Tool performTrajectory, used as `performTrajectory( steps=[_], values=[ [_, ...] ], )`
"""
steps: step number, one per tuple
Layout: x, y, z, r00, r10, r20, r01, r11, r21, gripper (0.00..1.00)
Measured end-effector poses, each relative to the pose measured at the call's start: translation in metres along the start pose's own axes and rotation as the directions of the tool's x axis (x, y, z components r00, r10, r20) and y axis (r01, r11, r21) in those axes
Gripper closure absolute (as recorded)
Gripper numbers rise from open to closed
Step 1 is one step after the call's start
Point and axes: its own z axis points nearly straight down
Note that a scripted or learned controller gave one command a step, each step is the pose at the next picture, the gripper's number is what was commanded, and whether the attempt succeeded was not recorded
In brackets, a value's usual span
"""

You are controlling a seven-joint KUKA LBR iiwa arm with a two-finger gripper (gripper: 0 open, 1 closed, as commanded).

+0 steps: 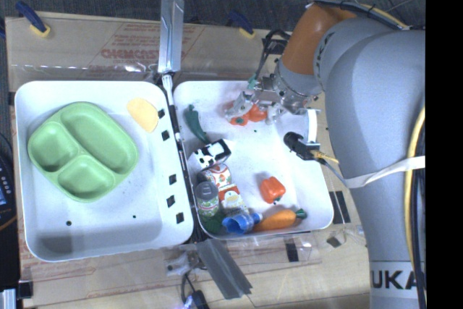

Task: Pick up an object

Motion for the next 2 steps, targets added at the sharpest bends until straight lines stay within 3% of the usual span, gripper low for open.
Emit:
performTrajectory(
  steps=[1, 2],
  values=[
    [0.001, -0.003, -0.007, 1.0, -0.006, -0.001, 0.006, 1.0, 0.022, 1.0],
    [-0.013, -0.042, 0.008, 0.992, 0.128, 0.005, -0.128, 0.992, -0.004, 1.0]
  ],
)
